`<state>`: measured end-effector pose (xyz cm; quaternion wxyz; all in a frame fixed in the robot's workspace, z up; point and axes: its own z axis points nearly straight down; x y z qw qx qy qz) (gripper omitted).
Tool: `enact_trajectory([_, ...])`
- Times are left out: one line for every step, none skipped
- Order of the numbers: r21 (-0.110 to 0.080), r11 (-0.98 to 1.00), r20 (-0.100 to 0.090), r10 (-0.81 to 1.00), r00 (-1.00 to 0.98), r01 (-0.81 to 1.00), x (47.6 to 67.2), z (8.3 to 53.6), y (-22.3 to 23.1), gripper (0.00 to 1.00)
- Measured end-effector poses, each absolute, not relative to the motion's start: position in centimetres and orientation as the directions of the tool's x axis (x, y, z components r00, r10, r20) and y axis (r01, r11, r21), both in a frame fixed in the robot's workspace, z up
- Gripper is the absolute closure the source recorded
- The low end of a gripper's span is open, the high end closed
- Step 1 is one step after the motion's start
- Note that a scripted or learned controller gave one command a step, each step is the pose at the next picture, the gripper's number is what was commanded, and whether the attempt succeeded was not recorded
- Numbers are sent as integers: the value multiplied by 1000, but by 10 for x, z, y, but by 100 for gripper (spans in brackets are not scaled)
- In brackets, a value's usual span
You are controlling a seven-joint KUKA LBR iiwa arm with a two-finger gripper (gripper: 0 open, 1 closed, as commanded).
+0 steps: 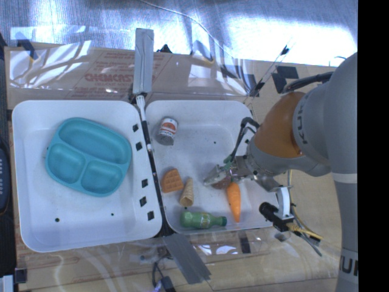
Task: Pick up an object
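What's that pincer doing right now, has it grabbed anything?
Pincer: low in the right bin, just above the carrot; whether it is open, closed or holding something cannot be told.

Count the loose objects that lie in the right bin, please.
5. A can lies near the top left, a waffle piece and a cone lower left, a green bottle at the bottom, a carrot beside the pincer, which may hide more.

Robotics lab bench, grey robot arm (316, 132) reaching over two white bins (24, 181) taped down, toy food, loose cables (182, 17), flattened cardboard (109, 72) beneath
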<state>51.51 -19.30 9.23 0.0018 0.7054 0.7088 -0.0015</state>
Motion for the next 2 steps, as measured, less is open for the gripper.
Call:
enact_trajectory([0, 13, -1, 1000, -13, 1000, 517, 102, -190, 100])
enact_trajectory([6, 12, 1, 1000, -12, 1000, 479, 203, -124, 100])
